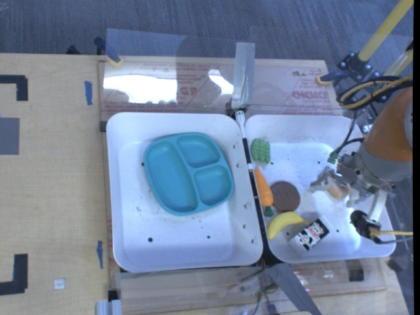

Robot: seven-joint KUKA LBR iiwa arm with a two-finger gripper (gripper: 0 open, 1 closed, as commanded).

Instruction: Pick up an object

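Note:
In the right bin lie a green ridged piece, an orange carrot, a brown round disc, a yellow banana and a small black-and-white carton. My gripper hangs low over the right side of this bin, to the right of the brown disc and above the carton. A small tan thing shows right at the gripper's tip; I cannot tell whether it is held. The grey wrist and orange band cover the bin's right edge.
The left bin holds a blue divided plate. A raised divider separates the two bins. Black and yellow cables hang at the back right. A clear plastic sheet lies behind the bins.

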